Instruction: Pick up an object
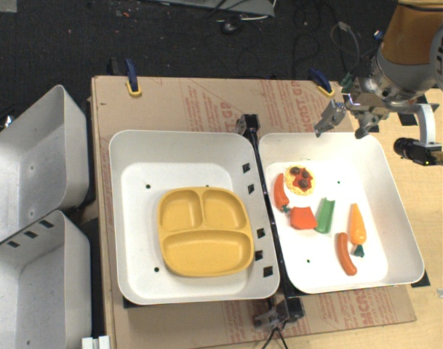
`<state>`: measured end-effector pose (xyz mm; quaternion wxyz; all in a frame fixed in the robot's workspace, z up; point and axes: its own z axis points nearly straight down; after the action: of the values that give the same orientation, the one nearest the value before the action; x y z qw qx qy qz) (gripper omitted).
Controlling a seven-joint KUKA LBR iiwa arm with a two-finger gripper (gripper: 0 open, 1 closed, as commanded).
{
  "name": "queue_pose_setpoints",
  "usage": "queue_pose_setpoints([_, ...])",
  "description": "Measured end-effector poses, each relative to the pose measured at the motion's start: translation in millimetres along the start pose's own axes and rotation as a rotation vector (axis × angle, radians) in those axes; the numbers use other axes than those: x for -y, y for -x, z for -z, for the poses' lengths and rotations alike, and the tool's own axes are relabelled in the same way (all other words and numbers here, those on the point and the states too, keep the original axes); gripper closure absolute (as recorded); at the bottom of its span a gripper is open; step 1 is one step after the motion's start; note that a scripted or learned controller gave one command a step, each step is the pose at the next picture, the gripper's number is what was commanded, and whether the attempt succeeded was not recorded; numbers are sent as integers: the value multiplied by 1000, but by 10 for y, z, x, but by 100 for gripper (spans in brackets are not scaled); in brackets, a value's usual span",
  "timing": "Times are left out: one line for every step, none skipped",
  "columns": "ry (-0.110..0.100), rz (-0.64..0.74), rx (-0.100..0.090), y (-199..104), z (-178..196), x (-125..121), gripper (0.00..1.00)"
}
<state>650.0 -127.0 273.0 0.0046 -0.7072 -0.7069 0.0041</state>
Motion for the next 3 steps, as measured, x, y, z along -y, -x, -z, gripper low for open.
queue_pose_setpoints([12, 2, 1, -3, 82, -11, 0])
queue_pose_setpoints([9, 0, 1, -6, -343, -47, 0])
queue_pose_setpoints([10, 0, 1, -34, -791, 20, 0])
